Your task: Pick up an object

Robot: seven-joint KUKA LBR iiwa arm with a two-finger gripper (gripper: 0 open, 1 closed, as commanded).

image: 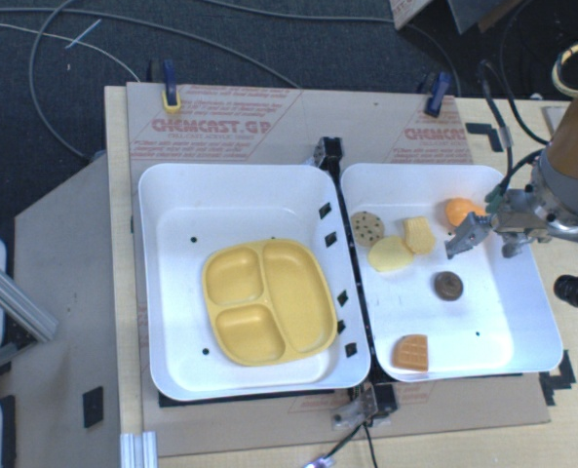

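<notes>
Bins sit side by side below us. In the left bin (162,261) we see a yellow divided tray (267,300). In the right bin (522,330) lie a speckled cookie (367,227), a pale yellow lump (391,254), a yellow block (419,234), an orange ball (459,210), a brown round piece (448,286) and an orange-brown wedge (411,352). Our gripper (485,239) hangs over the right bin just beside the orange ball, its fingers (462,240) spread apart and pinching nothing.
</notes>
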